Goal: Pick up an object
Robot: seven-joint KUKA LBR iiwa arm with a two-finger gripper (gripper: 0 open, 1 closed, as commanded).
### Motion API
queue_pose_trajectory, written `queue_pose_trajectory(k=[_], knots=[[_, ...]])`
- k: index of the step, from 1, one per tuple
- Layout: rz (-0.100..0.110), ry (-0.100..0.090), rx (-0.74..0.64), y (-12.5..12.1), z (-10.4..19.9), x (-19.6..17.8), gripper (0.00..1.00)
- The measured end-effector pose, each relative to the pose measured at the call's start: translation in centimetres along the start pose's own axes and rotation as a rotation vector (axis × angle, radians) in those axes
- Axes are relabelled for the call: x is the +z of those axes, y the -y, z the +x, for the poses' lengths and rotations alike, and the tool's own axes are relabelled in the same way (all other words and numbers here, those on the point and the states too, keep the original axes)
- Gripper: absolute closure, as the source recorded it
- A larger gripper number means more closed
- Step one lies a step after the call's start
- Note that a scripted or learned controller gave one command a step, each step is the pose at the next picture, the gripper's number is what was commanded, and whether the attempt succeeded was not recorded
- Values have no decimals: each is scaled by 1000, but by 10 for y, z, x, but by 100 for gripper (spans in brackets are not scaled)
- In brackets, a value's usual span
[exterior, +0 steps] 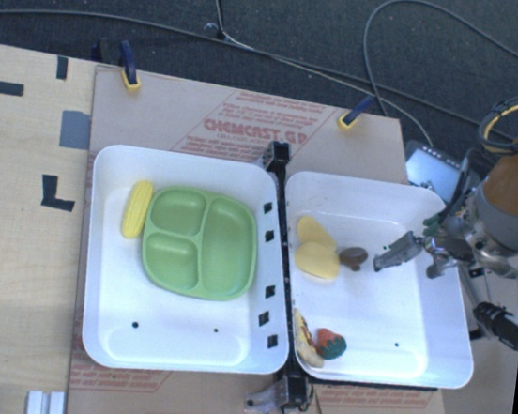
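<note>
- Hovering over the right bin (428, 361): the gripper (394, 257), reaching in from the right edge, fingers slanted down-left. Can't tell if they are apart or together; nothing seen between them.
- Small brown lump (354, 257) lies just left of the fingertips, near but apart.
- Two yellow pieces, upper (314, 230) and lower (317, 261), touch each other, further left of the fingers, just past the brown lump.
- Red-and-teal toy (331, 343) and a banana-like piece (306, 340) sit well below and left of the fingers, at the bin's near-left corner.
- Left bin (102, 323), well left of the fingers: green divided plate (201, 244), corn cob (137, 209) beside its left rim.
- Cardboard (251, 125) under the bins carries red print, "CHEMCAST GP" readable; smaller lines too blurred.
- Two yellow-blue clamps (128, 69) (356, 113) at the cardboard's far edge.
</note>
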State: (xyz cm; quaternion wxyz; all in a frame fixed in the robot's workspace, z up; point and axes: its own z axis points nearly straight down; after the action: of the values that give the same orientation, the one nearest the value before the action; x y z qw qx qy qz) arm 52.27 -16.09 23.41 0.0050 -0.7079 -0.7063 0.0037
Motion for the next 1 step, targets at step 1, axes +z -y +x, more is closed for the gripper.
queue_pose_trajectory(k=[1], knots=[[-11, 2, -3, -2, 0, -6, 0]])
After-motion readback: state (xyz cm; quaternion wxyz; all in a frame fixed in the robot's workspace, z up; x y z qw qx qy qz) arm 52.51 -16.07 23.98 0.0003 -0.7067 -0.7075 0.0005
